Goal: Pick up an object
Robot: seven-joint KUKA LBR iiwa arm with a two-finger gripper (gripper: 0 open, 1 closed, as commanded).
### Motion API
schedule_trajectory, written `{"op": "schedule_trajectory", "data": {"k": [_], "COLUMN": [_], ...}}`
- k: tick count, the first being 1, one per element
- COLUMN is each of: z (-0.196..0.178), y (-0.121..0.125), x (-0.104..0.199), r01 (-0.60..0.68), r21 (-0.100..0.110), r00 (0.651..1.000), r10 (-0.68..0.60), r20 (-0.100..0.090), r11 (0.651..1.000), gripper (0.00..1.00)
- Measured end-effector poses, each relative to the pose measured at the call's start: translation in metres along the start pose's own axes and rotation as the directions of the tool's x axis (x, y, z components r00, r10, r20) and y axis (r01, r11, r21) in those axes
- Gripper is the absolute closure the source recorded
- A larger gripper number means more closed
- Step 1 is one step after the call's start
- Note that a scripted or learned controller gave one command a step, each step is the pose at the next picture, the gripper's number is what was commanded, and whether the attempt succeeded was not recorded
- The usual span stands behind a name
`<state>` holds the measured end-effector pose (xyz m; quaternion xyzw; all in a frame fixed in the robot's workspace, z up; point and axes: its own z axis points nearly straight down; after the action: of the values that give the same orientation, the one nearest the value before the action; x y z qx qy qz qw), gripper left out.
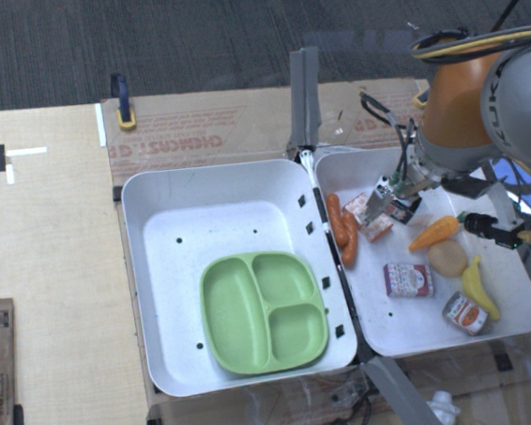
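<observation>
We see the gripper [389, 199] low over the right bin [517, 317], near its far left corner, touching a small red-and-white packet [376, 226]; we cannot tell its state. Sausages [344, 229] lie along that bin's left wall. Carrot [435, 232], banana [479, 287] and can [466, 314] sit toward its right side. Green divided plate [264, 311] is in the left bin [158, 265].
</observation>
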<state>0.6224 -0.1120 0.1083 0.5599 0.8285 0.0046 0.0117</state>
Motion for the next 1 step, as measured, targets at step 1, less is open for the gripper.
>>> {"op": "schedule_trajectory", "data": {"k": [1], "z": [-0.0154], "y": [0.0027], "x": [-0.0068], "r01": [-0.005], "r21": [-0.016], "r00": [1.000], "r10": [0.006], "r20": [0.017], "r11": [1.000], "gripper": [1.00]}}
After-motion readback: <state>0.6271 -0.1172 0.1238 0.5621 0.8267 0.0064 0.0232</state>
